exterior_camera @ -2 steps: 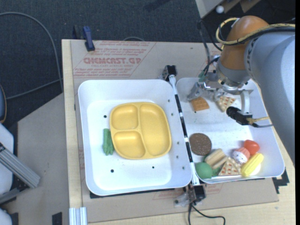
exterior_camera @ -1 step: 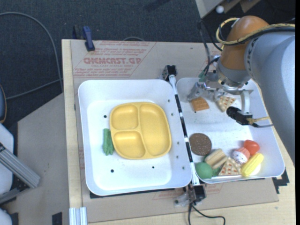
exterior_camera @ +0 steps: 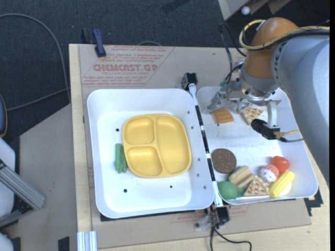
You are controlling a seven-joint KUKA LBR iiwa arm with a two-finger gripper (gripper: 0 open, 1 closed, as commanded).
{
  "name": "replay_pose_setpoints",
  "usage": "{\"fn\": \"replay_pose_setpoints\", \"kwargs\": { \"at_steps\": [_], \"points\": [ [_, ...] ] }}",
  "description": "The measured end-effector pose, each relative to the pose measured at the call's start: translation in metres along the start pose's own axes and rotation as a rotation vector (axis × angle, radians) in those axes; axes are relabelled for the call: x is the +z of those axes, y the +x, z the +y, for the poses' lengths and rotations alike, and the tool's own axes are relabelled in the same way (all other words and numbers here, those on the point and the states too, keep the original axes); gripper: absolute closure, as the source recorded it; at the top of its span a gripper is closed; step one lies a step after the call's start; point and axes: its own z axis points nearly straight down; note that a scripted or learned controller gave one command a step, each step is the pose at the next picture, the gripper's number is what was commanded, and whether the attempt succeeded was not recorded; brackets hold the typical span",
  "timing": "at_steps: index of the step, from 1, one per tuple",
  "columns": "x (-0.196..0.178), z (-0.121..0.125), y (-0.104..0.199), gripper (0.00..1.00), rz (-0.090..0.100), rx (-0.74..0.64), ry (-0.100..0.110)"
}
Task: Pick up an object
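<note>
Gripper [exterior_camera: 234, 99] sits low over the far end of the right bin [exterior_camera: 309, 190], arm entering from the right. Whether it is parted or clenched, cannot tell; wrist hardware hides it, and nothing is visibly held.

Likely target: tan cracker [exterior_camera: 223, 116], lying flat on the bin floor just beside and nearer than the gripper, near the bin's far-left corner. Squarish piece, no strong long axis; edges turned slightly off the bin walls. Waffle piece [exterior_camera: 252, 113] lies just right of it, partly under the wrist.

Remaining toy food is bunched along the right bin's near edge: brown cookie [exterior_camera: 224, 160], pizza slice [exterior_camera: 256, 187], corn [exterior_camera: 281, 183], tomato [exterior_camera: 280, 163]. Judged a scatter from random drops.

Left bin [exterior_camera: 99, 156]: yellow divided plate [exterior_camera: 156, 145] at centre, green pea pod [exterior_camera: 121, 158] touching its left rim, long axis running far-to-near.
</note>
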Motion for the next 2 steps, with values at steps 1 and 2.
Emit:
{"fn": "replay_pose_setpoints", "kwargs": {
  "at_steps": [1,2],
  "points": [
    [0.0001,-0.0001,0.0002,0.0,0.0,0.0,0.0],
    [0.0001,-0.0001,-0.004,0.0,-0.001,0.001,-0.001]
  ]
}}
